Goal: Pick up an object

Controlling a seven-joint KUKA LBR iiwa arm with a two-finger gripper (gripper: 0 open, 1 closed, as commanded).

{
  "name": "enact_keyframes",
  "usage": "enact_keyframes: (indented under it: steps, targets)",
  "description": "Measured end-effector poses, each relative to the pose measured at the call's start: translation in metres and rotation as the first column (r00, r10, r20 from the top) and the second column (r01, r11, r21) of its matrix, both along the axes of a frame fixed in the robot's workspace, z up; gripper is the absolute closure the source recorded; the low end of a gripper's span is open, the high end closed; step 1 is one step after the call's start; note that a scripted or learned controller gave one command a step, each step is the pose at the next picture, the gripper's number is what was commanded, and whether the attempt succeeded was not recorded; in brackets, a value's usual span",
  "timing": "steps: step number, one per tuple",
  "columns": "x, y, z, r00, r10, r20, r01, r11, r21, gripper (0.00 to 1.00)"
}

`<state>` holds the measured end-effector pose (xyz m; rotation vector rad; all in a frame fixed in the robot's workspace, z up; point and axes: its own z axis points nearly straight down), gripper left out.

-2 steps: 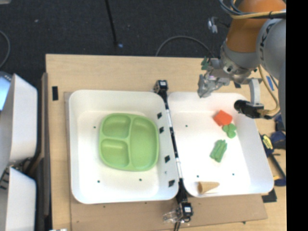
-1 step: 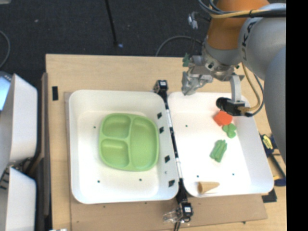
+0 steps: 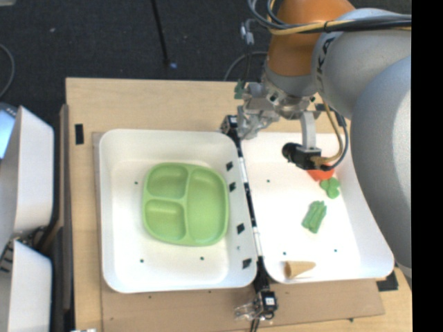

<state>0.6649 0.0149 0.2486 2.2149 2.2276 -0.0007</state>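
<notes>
Well, tool [image 3: 250, 122]: hung over the far end of the seam between the two bins, below the arm's orange band [image 3: 304, 26]; whether released or clenched, could not be told.
Green ridged piece [image 3: 313, 216]: lay on the floor of the right bin [image 3: 360, 247], well apart from the tool, nearer the camera and toward the view's right; touched nothing else.
Look of it: short, bright green, blocky, ridged lengthwise, set at a slant.
Orange-and-green piece [image 3: 329, 182]: lay just beyond the ridged piece, between it and the tool; orange on the far side, green on the near.
Tan cone [image 3: 299, 270]: lay on its side by the right bin's near rim, farthest from the tool.
Green plate [image 3: 185, 203]: three compartments, sat flat in the middle of the left bin [image 3: 118, 261], across the seam.
Counter [image 3: 159, 95]: pale wood, carried both bins.
</notes>
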Motion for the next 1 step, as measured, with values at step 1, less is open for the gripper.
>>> enact_keyframes:
  steps: [1]
  targets:
    - [-0.0059, 0.0577, -0.0113, 1.000, 0.002, -0.001, -0.002, 1.000, 0.001, 1.00]
